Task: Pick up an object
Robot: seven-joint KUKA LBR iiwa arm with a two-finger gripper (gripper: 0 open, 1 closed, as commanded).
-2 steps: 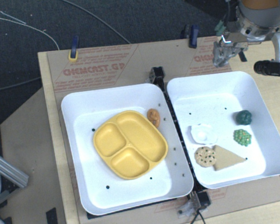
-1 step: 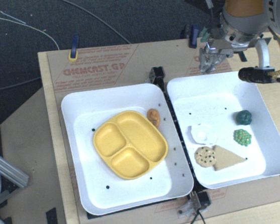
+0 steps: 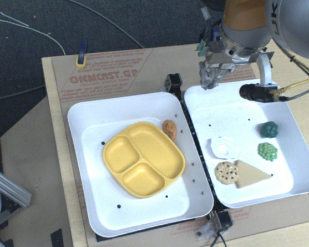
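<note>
Brown cardboard-topped bench (image 3: 109,70) on dark carpet, bearing 2 white bins. Gripper (image 3: 210,79) over right bin's (image 3: 301,180) far-left corner, finger state impossible to tell. Cookie (image 3: 225,172) in right bin; yellow tray (image 3: 142,158) in left bin (image 3: 86,156).

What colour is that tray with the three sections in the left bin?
The divided tray is yellow, plain to see in the overhead camera view.

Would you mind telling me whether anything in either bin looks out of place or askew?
The yellow divided tray sits skewed in the left bin, with a small brown item wedged against its upper right rim. In the right bin, the cookie touches the tan wedge. Nothing looks spilled or damaged.
</note>
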